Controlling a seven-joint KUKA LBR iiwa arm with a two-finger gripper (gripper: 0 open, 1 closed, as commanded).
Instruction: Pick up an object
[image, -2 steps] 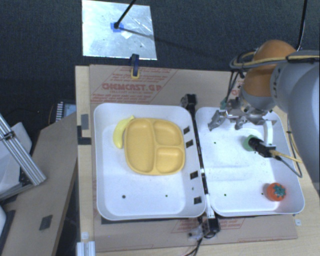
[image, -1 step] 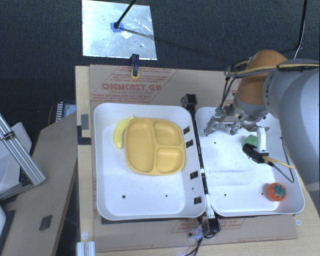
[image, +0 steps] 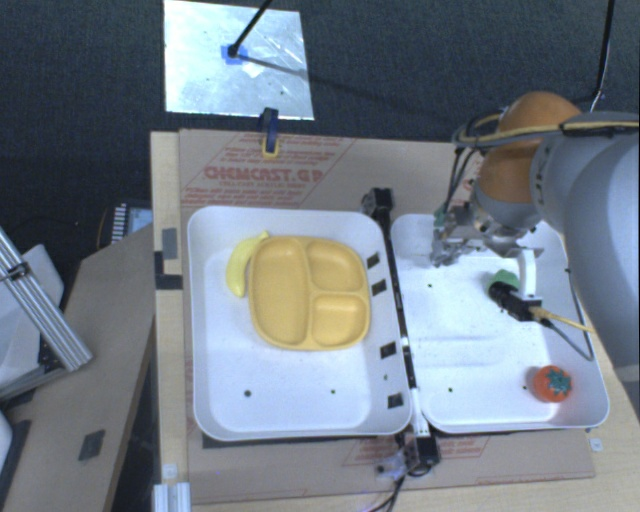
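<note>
My gripper (image: 446, 248) hangs low over the far left part of the right bin (image: 470, 400), close to its back wall. A small green thing (image: 504, 278) lies just to the gripper's right, partly hidden by the wrist hardware. An orange-red round fruit with a green top (image: 550, 383) sits in the near right corner of that bin, well away from the gripper. In the left bin (image: 290, 400) a yellow divided plate (image: 306, 292) lies flat, and a yellow banana (image: 240, 265) rests against its left edge. I see nothing between the fingers.
The grey arm (image: 590, 190) with its orange band fills the space above the right bin's far right corner. A black divider strip (image: 392, 300) runs between the two bins. A cardboard sheet (image: 270, 165) lies under the bins.
</note>
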